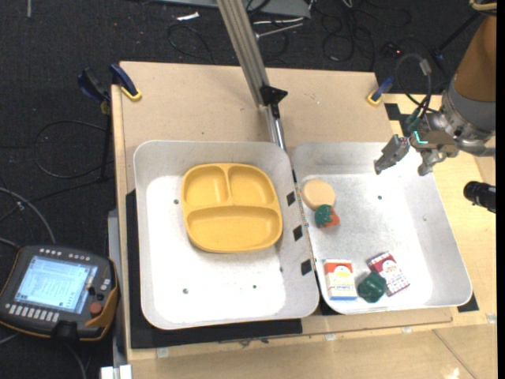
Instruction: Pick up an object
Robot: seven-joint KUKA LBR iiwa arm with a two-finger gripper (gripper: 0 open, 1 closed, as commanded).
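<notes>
Tan disc (318, 193), green-orange toy (326, 217), two cartons (340, 279), green lump (371, 288): right bin.

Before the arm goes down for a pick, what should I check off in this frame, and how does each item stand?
1. Tool holds nothing: ok, fingers spread with only air between.
2. Targets present in right bin: ok, tan round piece, small card box, green lump.
3. Tool above a target: not ok, it hangs over the bin's far right corner.
4. Targets separated: not ok, the green lump touches the red packet.
5. Yellow tray out of the way: ok, in left bin.
</notes>
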